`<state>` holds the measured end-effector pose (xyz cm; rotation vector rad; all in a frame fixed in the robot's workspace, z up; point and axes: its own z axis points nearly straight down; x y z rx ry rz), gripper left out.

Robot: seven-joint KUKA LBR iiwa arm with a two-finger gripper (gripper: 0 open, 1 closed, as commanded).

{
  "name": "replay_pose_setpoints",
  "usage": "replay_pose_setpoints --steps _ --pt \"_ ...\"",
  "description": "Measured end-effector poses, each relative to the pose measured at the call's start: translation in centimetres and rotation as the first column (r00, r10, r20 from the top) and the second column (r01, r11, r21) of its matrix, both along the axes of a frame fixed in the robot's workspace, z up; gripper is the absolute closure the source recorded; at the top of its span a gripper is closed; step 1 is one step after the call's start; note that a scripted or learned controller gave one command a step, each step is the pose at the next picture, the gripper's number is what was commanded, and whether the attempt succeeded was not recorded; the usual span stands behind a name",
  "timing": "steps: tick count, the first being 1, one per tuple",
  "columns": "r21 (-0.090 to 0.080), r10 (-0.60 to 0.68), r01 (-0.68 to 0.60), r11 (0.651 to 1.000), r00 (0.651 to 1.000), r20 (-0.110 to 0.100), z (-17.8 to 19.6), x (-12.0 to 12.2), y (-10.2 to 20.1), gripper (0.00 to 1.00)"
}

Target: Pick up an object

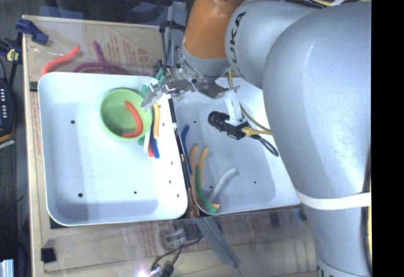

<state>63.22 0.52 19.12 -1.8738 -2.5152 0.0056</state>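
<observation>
Big grey arm (315, 111) took up most of the right side, closest to the lens, with its orange band (211, 23) above the wrist. It reached over the right bin (252, 197) toward the divide between the two bins.

Its gripper (153, 94) sat right at the right-hand rim of the green bowl (125, 113) in the left bin (95, 181). Honestly couldn't make out whether it was clamped or spread, the tips were too small and blurry against the bowl edge. Couldn't see anything clearly between them either.

That bowl lay just left of the gripper, touching or nearly touching it, mouth facing up toward the camera. A curved red strip (134, 119) lay inside it, running roughly from the upper middle down to the lower right of the bowl.

Just below the gripper, a few thin sticks (153, 137) (yellow, red, blue) lay bunched together along the left bin's right wall, long axes running up-and-down in the frame.

Further below and to the right of the gripper, in the right bin, were a blue stick (185, 138), orange pieces (203, 159), a green curved strip (201, 190) and a pale grey tube (222, 182), mostly pointing up-down, the grey one slanted.

Up left of the gripper, outside the bins, an orange piece (61, 60) and a purple loop (101, 67) lay on the bench (126, 36).
</observation>
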Motion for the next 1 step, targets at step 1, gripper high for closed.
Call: replay_pose_setpoints --steps 1 --pt "0.0 0.157 -0.157 0.988 0.988 0.002 0.05 -2.19 -2.33 0.0"
